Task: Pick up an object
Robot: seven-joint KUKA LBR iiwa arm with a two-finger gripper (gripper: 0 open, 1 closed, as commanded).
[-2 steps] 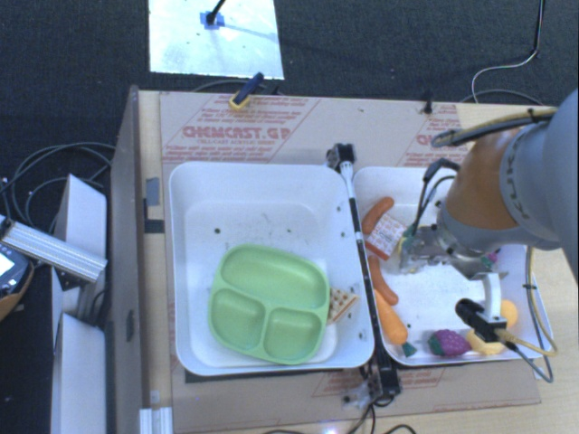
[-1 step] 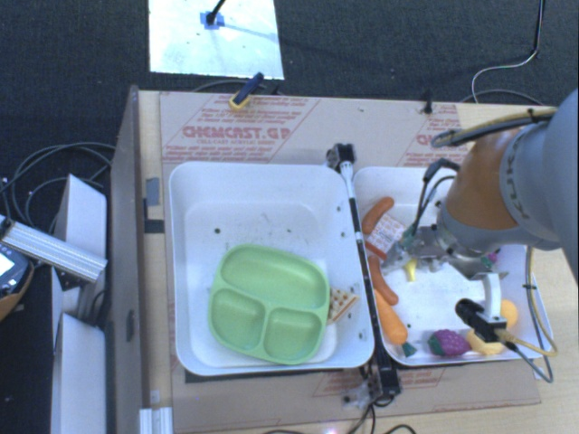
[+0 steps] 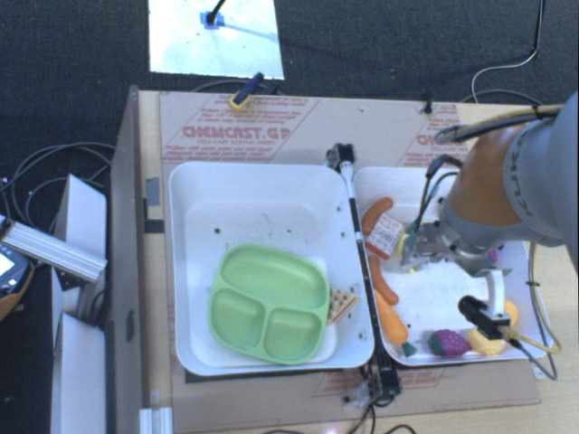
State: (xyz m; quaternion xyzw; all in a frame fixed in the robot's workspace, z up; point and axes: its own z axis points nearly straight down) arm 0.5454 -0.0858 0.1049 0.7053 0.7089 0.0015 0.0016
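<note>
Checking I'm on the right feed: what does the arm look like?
A thick grey arm with an orange band above the wrist. Thin dark cables loop beside that band down toward the silvery-grey end effector.

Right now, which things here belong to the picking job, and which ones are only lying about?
Job: gripper; right white bin; in it, orange-red toy sausage, orange toy carrot, purple toy grapes.
Lying about: green three-compartment plastic plate in left white bin; dark tool with yellow tip at bench's far edge.
</note>
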